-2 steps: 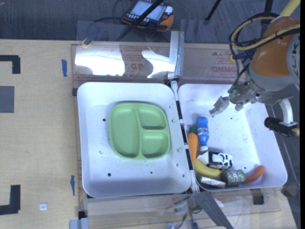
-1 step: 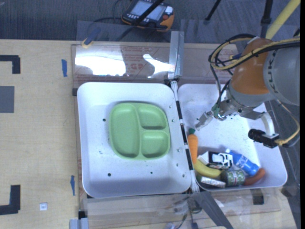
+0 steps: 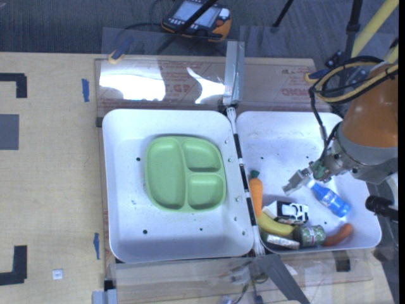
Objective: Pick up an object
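A pale green three-compartment plastic plate (image 3: 186, 172) lies in the left white bin (image 3: 120, 170), well left of the gripper (image 3: 297, 181). Closer, lower left of it in the right white bin (image 3: 272, 138), lie an orange toy carrot (image 3: 255, 195) and yellow banana (image 3: 273, 225). Whether the fingers are open cannot be told. A blue plastic bottle (image 3: 330, 199) lies just to its right.
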Controlling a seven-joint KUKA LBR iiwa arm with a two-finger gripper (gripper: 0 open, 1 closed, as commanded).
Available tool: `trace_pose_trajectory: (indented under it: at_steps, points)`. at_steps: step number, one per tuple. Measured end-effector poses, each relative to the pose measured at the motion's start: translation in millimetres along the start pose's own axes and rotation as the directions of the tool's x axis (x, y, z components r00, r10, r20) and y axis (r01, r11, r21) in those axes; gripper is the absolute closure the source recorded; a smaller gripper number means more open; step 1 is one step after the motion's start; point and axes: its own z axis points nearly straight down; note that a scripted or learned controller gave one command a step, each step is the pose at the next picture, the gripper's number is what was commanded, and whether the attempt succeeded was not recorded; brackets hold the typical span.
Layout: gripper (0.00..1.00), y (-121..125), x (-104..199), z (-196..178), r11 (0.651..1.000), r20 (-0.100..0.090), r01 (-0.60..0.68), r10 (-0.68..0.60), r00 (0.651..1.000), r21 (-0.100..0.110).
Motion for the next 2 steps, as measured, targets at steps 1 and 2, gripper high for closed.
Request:
trace_pose_trajectory:
  at_steps: [1,2]
  points:
    - [0.0,-6,-71,15,0.98,0.002,-0.198,0.198,0.98,-0.003]
    - [0.0,-29,-95,86,0.981,-0.003,-0.194,0.194,0.981,-0.006]
